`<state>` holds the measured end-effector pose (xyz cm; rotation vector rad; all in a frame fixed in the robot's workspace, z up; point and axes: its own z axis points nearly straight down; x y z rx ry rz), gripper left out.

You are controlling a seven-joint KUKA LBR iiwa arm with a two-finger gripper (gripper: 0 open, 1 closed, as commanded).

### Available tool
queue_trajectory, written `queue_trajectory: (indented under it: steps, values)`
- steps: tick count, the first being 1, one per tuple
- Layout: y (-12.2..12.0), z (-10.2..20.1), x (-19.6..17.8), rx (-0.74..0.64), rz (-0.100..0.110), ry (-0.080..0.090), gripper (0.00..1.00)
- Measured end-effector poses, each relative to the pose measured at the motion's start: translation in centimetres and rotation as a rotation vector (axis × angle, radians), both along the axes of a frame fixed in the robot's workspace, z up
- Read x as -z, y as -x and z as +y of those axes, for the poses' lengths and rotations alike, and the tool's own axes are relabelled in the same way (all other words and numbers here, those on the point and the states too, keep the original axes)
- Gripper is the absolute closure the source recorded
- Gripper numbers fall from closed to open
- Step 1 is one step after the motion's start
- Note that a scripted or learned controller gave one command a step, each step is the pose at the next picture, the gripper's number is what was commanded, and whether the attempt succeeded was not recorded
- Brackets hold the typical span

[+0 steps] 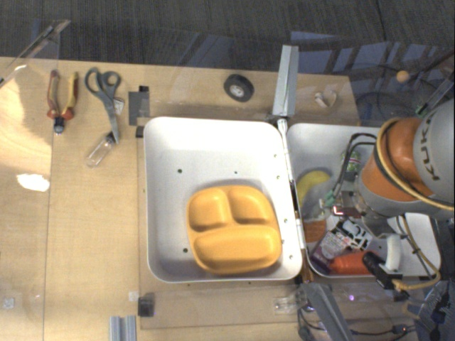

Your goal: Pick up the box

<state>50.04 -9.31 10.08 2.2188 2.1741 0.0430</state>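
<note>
The arm [416, 165] hangs over the right bin [307, 142] and hides most of it. I cannot tell which item there is the box. A smooth yellow moulded tray [233, 229] lies in the left bin [213, 144].

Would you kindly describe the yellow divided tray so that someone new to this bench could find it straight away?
Start at the left bin, the larger white one in the middle of the bench. The yellow tray lies in its near right part, close to the wall between the two bins. It is rounded, moulded into three compartments, and sits apart from the small items crowded under the arm in the right bin.
</note>
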Motion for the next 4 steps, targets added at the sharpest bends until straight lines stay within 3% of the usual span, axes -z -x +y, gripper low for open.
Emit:
queue_trajectory:
  steps: [1, 2, 3, 4]
  values:
    - [-0.3, -0.5, -1.2, 0.002, -0.012, 0.011, 1.0]
    - [1.1, 3.3, -8.5, -0.555, 0.037, 0.009, 1.0]
    - [1.2, 4.4, -8.4, -0.057, 0.038, -0.004, 1.0]
    - [1.2, 4.8, -8.4, 0.332, 0.039, -0.013, 1.0]
